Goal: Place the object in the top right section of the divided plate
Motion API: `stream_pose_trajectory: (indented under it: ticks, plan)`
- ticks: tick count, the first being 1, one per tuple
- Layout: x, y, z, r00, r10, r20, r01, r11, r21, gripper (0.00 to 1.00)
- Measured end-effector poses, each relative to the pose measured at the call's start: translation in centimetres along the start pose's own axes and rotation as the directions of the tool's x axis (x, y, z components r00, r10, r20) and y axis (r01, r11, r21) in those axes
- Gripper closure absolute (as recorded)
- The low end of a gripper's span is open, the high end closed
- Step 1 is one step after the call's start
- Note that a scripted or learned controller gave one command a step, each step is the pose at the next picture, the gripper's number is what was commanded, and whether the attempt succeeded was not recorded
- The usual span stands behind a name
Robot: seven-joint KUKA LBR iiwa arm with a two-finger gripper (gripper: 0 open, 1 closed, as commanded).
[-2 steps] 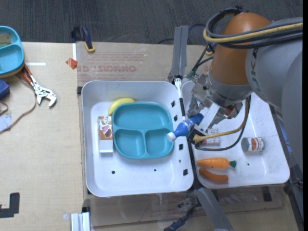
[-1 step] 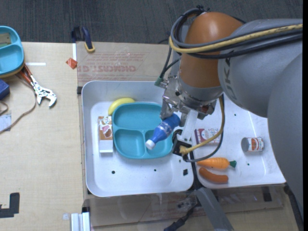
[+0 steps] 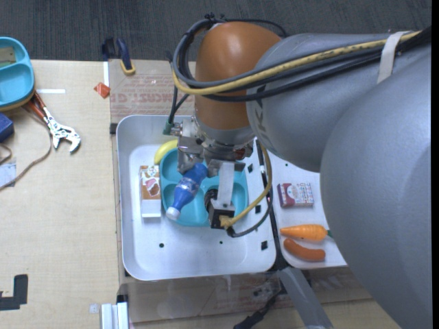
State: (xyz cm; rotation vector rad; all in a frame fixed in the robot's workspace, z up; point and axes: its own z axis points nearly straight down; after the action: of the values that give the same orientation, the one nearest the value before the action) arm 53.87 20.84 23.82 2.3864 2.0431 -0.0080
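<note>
Bottle (image 3: 184,191) on divided plate (image 3: 195,214)

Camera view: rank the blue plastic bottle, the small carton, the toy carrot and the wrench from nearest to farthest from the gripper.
1. Blue plastic bottle, lying in the divided plate right by the gripper.
2. Small carton, just left of the plate in the same bin.
3. Orange toy carrot, in the right bin.
4. Metal wrench, far left on the bench.
</note>
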Motion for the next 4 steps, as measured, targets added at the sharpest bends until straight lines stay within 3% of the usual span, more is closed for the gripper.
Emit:
stream_pose_trajectory:
  ticks: [1, 2, 3, 4]
  plan:
    - [-4.3, 1.7, 1.1, 0.934, -0.357, -0.001, 0.357, 0.934, 0.0, 1.0]
    - [-2.0, -0.8, 2.8, 0.712, -0.702, -0.001, 0.702, 0.712, -0.001, 1.0]
    - [-7.4, -0.4, -3.9, 0.476, -0.88, 0.003, 0.88, 0.475, -0.006, 1.0]
    - [0.9, 3.3, 1.4, 0.571, -0.821, 0.001, 0.821, 0.571, -0.003, 1.0]
